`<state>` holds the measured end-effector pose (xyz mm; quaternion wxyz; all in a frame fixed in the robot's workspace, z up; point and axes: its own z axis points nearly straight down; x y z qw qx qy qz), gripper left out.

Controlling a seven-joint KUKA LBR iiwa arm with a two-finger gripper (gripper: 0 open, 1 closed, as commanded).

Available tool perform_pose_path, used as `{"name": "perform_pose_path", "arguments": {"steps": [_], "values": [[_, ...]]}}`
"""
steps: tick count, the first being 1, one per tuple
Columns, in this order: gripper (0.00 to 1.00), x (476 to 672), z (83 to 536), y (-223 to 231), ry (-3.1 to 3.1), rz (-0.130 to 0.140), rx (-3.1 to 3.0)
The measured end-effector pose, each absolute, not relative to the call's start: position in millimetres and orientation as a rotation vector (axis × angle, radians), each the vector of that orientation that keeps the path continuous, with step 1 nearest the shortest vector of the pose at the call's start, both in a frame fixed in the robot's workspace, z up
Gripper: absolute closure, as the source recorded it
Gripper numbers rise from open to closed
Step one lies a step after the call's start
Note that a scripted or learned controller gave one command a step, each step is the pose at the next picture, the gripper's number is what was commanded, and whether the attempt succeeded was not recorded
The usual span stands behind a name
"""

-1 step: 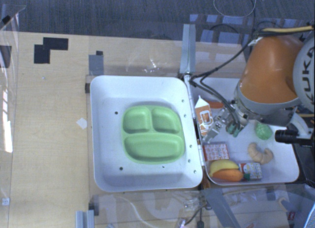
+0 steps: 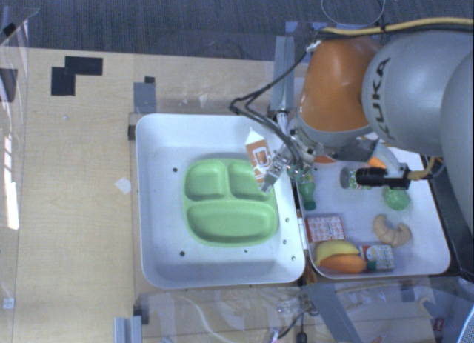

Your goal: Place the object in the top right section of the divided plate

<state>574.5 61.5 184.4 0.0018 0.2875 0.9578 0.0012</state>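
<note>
arm: one grey kuka arm (image 2: pixel 415 75) with the orange band, coming in from the right and hanging over the seam between the bins
gripper: one gripper (image 2: pixel 275 170), fingers clamped on a small orange-and-white carton (image 2: pixel 258 155), looks like a real grip to me
carton: just one, tilted, sitting right between the jaws, above the top right section of the plate
plate: one green divided plate (image 2: pixel 226 204), three sections, mostly down and left of the jaws, in the left bin
bins: two white ones, left bin (image 2: pixel 159 186) and right bin (image 2: pixel 433 249)
right bin stuff, all right of or below the jaws: one green bottle-ish thing (image 2: pixel 306 190) just beside them, one green ball (image 2: pixel 397 199), one patterned square card (image 2: pixel 325 227), one yellow-orange fruit pile (image 2: pixel 337 255), one pale curled piece (image 2: pixel 391 232), one little box (image 2: pixel 379 258)
</note>
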Motion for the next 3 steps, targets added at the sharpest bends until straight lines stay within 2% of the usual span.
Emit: {"name": "perform_pose_path", "arguments": {"steps": [1, 2, 3], "values": [[1.00, 537.1, 183.9, 98.3, 3.006, 0.003, 0.904], [1.00, 553.0, 184.5, 72.4, 3.023, 0.003, 0.837], [0.00, 553.1, 184.7, 72.6, 3.022, 0.004, 0.837]]}}
